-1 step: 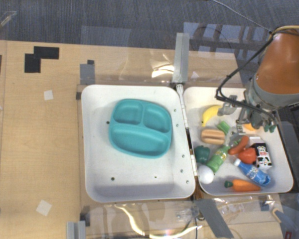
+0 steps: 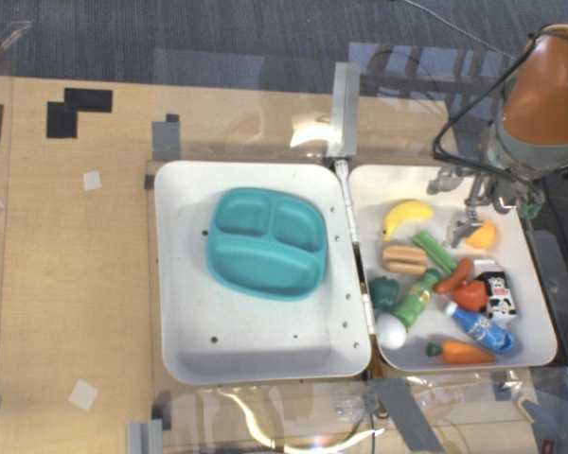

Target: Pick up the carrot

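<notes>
Sitting side by side on the light wooden bench (image 2: 76, 291) are two flat white bins with round corners. The left bin (image 2: 185, 339) has a smooth teal plate (image 2: 265, 242) in it, with three sunk parts. The right bin (image 2: 540, 339) is packed with small toy food.

The big grey arm with its shiny orange band (image 2: 547, 88) comes in from the right and hangs over the top of the right bin. Its metal claw (image 2: 471, 211) is just above an orange fruit (image 2: 481, 235). I cannot tell if the claw is released or clenched.

Near it lie a curved yellow banana (image 2: 406, 218), a hot dog (image 2: 404, 258), a long green veggie (image 2: 434, 252) and a red pepper (image 2: 470, 296). A small black and white milk carton (image 2: 497, 296), a blue bottle (image 2: 483, 332), a green bottle (image 2: 412, 305) and a white egg (image 2: 391, 331) crowd the lower part.

The carrot (image 2: 462, 352) is orange and pointy with a green end. It lies flat at the near edge of the right bin, just below the blue bottle and well apart from the claw.
</notes>
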Motion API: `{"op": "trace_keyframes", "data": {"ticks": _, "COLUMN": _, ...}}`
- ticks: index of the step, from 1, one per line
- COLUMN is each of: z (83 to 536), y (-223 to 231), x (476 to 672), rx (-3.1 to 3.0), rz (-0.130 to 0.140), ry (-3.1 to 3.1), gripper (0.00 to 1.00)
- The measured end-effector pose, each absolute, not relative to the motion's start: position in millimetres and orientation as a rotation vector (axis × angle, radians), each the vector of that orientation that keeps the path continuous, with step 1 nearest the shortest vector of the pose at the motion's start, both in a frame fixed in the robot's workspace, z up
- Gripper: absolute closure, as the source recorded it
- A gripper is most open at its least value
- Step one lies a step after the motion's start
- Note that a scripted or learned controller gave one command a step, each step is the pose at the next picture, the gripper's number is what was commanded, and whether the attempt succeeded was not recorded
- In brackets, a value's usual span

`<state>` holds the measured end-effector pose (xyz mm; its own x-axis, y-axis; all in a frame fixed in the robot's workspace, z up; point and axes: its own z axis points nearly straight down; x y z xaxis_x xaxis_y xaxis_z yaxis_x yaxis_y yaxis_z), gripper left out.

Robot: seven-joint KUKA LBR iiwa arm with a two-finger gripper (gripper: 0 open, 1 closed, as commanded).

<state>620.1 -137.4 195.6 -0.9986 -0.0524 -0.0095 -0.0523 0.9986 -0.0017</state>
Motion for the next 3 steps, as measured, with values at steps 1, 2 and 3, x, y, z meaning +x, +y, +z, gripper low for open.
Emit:
{"op": "trace_keyframes", "data": {"ticks": 1, "z": 113, "y": -200, "x": 668.5, "rx": -0.248, "rz": 0.001, "ry": 3.130, "gripper": 0.00}}
{"op": "trace_keyframes", "data": {"ticks": 2, "z": 92, "y": -207, "x": 654.3, "rx": -0.537, "rz": -0.012, "ry": 3.078, "gripper": 0.00}}
{"op": "trace_keyframes", "data": {"ticks": 3, "z": 92, "y": -208, "x": 629.5, "rx": -0.970, "rz": -0.017, "ry": 2.971, "gripper": 0.00}}
